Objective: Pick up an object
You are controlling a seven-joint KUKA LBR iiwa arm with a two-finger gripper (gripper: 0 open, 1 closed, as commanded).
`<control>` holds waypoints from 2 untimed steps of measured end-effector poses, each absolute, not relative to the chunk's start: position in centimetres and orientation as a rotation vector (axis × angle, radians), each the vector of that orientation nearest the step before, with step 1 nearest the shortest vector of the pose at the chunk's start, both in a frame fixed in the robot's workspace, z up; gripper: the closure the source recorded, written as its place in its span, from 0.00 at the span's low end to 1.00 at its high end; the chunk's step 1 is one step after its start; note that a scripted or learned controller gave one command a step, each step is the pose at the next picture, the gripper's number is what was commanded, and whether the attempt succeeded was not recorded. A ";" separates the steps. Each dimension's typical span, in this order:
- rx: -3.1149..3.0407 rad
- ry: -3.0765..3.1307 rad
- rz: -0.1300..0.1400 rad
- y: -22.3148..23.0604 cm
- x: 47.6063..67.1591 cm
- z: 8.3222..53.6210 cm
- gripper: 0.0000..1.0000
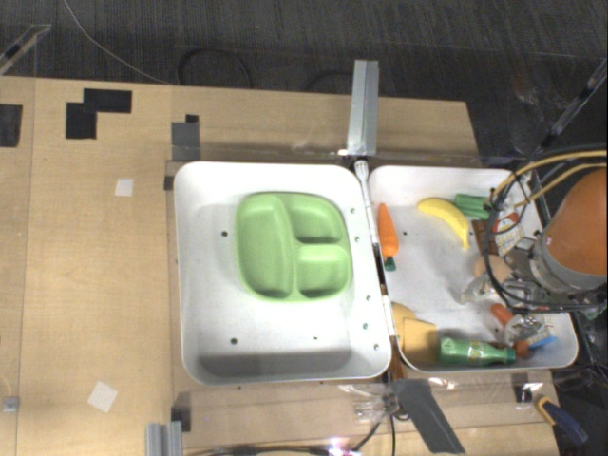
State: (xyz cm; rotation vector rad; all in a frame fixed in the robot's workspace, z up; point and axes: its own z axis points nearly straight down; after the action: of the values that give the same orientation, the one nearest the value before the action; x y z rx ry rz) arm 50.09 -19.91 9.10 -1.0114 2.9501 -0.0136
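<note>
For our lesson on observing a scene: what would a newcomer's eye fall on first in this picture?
Most likely the light green divided tray, lying alone in the middle of the left bin. Next comes the clutter in the right bin: a yellow banana near its far side, an orange carrot along its left wall, and a green bottle lying at its near edge.

1. You have two white bins: left bin (204, 255), right bin (427, 255).
2. One green divided tray (290, 245).
3. One banana (446, 218).
4. One carrot (387, 231).
5. One green bottle (473, 351).
</note>
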 end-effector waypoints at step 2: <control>-0.837 3.009 -0.009 -19.3 50.9 9.1 0.00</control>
State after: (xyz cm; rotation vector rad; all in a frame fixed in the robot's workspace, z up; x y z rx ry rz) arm 50.91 -19.33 9.07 -0.8370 3.0095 -0.0095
